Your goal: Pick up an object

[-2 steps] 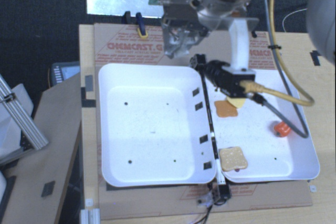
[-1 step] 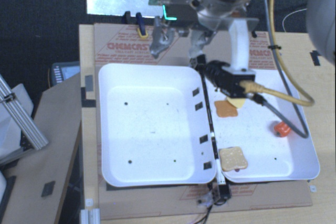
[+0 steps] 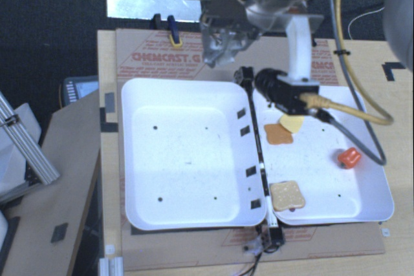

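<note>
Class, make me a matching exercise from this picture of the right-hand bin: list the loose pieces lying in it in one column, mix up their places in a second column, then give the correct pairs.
Things
1. slice of toast
2. small red-orange piece
3. flat orange piece
4. pale yellow piece

Places
A. near the right side of the bin, apart from the rest
B. at the bin's front, beside the divider between the two bins
C. under the black cable fitting, touching the orange piece
D. middle of the bin toward the divider, just left of and below the yellow piece

Pairs: 1-B, 2-A, 3-D, 4-C
</note>
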Motion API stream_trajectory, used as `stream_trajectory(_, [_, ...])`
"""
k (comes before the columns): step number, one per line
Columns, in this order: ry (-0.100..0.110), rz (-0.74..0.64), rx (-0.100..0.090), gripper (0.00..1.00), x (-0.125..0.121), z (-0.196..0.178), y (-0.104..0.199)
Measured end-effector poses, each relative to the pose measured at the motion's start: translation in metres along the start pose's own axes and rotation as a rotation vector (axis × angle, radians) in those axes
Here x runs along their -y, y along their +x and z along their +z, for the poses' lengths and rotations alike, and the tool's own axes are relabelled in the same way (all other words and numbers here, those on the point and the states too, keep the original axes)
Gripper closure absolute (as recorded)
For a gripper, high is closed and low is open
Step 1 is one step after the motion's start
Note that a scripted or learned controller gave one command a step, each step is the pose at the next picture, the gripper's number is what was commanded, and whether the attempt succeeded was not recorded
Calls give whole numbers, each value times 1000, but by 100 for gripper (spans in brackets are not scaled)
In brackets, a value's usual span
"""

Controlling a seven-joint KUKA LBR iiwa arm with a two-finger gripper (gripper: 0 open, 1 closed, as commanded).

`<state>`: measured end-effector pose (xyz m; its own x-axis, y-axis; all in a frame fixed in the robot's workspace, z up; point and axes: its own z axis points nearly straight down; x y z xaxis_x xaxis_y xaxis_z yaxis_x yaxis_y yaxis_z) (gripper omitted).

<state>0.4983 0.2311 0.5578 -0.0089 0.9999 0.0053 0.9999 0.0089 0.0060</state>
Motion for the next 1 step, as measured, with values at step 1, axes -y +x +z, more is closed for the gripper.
stream_trajectory(1, [1,-1,0,0,0,0,0])
